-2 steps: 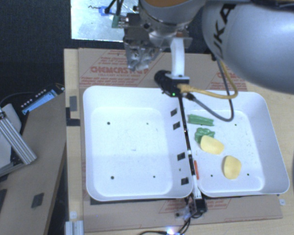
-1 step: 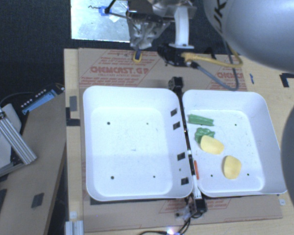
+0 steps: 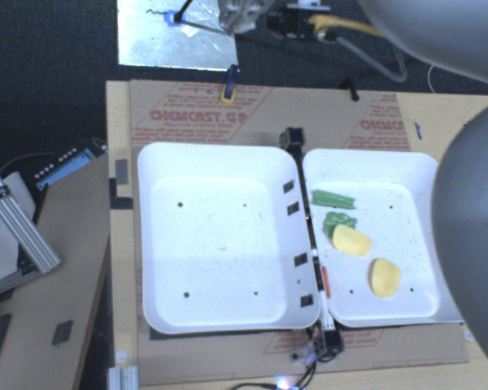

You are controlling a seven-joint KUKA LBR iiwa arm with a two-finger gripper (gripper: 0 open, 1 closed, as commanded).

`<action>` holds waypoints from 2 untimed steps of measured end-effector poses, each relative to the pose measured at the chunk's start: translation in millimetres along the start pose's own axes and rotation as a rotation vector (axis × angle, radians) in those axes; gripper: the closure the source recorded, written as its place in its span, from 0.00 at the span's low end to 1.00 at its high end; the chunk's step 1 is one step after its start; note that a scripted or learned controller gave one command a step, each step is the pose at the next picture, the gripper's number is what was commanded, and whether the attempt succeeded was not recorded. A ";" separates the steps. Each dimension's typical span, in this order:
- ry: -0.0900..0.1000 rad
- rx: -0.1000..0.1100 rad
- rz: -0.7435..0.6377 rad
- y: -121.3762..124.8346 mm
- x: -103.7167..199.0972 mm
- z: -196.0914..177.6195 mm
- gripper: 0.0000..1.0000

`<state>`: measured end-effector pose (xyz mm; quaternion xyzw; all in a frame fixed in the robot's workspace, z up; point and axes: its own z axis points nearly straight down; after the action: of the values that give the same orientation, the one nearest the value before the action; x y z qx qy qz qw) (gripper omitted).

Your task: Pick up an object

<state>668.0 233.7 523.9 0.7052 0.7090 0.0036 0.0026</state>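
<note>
The right white bin [image 3: 407, 177] holds a flat green strip [image 3: 333, 198], a second green piece [image 3: 339, 221] just below it, a yellow lump [image 3: 352, 240] touching that piece, and another yellow lump [image 3: 385, 276] nearer the front. My gripper [image 3: 242, 8] hangs at the top of the view, beyond both bins and over the edge of a silvery sheet, far from every object. It is blurred and seen from above. Nothing shows between its tips.
The left white bin [image 3: 159, 218] sits beside the right one, with black clips [image 3: 297, 210] along the shared wall. A large grey arm link [image 3: 472, 226] overhangs the right bin's right edge. A silvery sheet [image 3: 167, 23] lies at the back, and a yellow-blue clip [image 3: 228, 88] sits on the cardboard.
</note>
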 end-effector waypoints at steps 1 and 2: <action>0.000 0.005 -0.001 0.4 0.5 -12.3 1.00; -0.001 0.007 -0.002 0.2 0.8 -11.4 1.00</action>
<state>668.1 234.4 535.3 0.7045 0.7097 0.0006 0.0003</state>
